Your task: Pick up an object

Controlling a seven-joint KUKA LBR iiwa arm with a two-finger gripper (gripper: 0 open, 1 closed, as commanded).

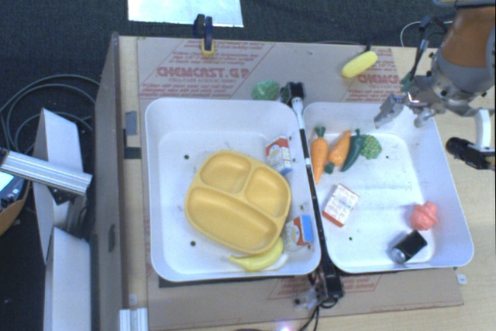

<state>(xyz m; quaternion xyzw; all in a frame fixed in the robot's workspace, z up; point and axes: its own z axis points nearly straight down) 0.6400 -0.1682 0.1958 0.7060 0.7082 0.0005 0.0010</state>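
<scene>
Above the right bin's (434, 260) far corner, the end effector (403, 109) hung spread and empty. Nearest lay a toy carrot (339, 149), probably light, stiff and smooth; its middle offered the best hold.

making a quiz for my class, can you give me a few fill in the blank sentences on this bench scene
1. The yellow tray lies in the ____ bin.
2. The banana lies just below the ____.
3. The pink toy lies in the ____ bin.
4. The hand is above the right bin's ____ corner.

Missing words: left; yellow tray; right; upper right
</scene>
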